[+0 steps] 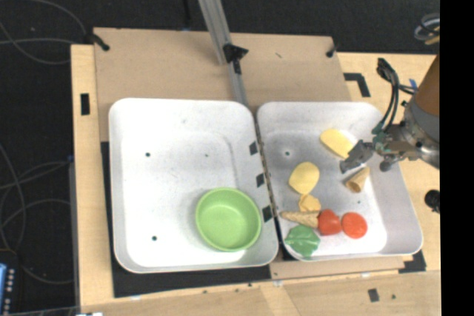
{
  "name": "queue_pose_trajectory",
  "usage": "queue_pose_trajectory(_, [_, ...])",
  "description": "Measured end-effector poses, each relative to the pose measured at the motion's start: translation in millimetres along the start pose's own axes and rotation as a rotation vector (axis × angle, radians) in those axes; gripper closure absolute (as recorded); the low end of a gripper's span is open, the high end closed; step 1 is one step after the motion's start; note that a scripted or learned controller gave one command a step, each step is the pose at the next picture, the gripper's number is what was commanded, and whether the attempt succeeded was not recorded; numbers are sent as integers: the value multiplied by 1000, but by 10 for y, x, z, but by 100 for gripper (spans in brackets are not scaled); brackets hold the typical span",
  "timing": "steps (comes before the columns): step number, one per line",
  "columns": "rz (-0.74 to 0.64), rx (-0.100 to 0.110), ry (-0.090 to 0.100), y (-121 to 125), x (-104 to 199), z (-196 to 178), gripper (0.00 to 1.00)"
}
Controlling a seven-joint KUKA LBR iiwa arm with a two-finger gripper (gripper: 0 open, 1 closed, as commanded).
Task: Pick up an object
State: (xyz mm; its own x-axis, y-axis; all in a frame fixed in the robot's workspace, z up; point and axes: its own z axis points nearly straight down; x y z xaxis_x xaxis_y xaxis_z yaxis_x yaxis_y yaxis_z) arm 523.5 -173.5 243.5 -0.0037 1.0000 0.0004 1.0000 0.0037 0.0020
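Camera view, looking down at a slant: my pincer (358, 168) hangs low over the right bin (392, 233), coming in from the right side. Fingers look splayed apart, one dark tip toward the yellow piece (337, 141), the other by a small tan piece (358, 179) just beneath me. Nothing sits between them that I can see, so no grasp yet. Whether I touch the tan piece, can't tell.

Right bin also has a pale yellow round piece (304, 177), a small yellow chunk (309, 203), a tan cone-like piece (299, 217), two red balls (341, 223), a green lump (302, 240). Left bin (133, 159) holds a green bowl (227, 218), well apart from me.

Step, my guess: approach, lining up on a target, likely the tan piece or the yellow one beside it. Next move calls for centring over one item, dropping so the fingers straddle it, then closing. Risk: the tan piece is small and close to the bin's right wall, could get nudged instead of caught.
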Motion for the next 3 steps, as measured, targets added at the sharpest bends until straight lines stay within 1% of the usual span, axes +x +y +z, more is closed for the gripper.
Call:
queue_pose_trajectory(1, [1, 0, 0, 0, 0, -1, 0])
queue_pose_trajectory(2, [6, 5, -2, 33, 5, 428, 0])
queue_pose_trajectory(3, [6, 5, -3, 122, -34, 932, 0])
